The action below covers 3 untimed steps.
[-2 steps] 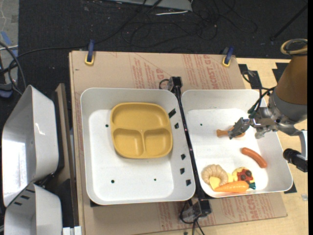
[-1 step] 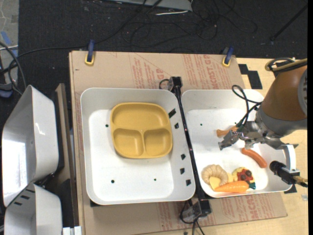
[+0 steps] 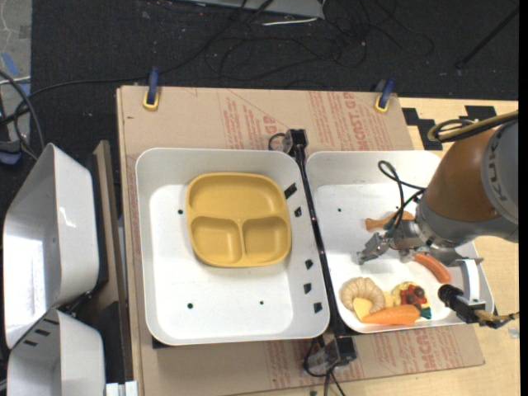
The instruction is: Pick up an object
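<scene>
From the camera view, the gripper [image 3: 369,252] hung over the middle of the right bin [image 3: 346,190], fingers apart and grasping nothing. The nearest pick — a pale shrimp-like toy [image 3: 360,291] — lay toward the bin's front edge, just beside an orange carrot [image 3: 394,314].
</scene>
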Available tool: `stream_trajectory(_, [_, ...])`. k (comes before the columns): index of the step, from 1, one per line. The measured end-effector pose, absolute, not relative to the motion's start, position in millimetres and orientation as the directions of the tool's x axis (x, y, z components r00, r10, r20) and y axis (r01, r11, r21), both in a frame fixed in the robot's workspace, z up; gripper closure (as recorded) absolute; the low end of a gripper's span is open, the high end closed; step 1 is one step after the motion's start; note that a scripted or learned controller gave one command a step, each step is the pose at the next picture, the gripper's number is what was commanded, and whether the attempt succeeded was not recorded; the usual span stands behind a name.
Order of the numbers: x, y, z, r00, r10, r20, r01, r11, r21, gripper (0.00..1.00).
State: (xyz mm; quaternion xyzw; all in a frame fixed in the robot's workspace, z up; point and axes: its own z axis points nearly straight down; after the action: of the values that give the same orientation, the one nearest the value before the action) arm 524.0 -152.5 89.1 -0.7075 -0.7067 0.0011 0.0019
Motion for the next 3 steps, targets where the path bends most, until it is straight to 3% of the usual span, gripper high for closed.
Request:
stream_trajectory(1, [525.1,-153,102,0.003,1.0,0.0,1.0,-0.003,0.0,1.0])
stream_trajectory(3, [524.3,-155,187,-0.002,1.0,-0.002,1.0,0.002,0.005,1.0])
